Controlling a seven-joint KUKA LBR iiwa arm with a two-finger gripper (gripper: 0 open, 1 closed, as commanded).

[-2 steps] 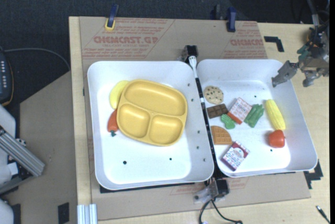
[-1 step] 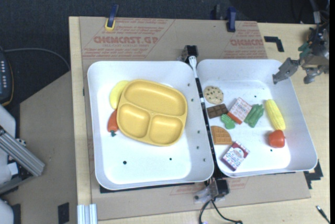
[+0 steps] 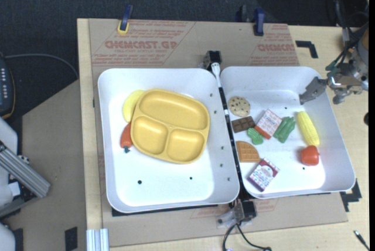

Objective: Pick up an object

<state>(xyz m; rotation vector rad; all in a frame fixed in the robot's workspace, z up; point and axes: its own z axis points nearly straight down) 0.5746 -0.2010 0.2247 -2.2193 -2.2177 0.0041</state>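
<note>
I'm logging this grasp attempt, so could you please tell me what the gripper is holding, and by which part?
Nothing is held: the grey two-finger gripper hovers at the right white bin's far right edge, apart from the toy food.

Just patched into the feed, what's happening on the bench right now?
The grey arm's tool sits at the upper right edge of the right white bin, with nothing visible between its fingers. Toy food lies loose in that bin: a round cookie, a yellow corn cob, a red tomato and others. The left white bin holds a yellow divided plastic tray. No pick has happened yet.
</note>
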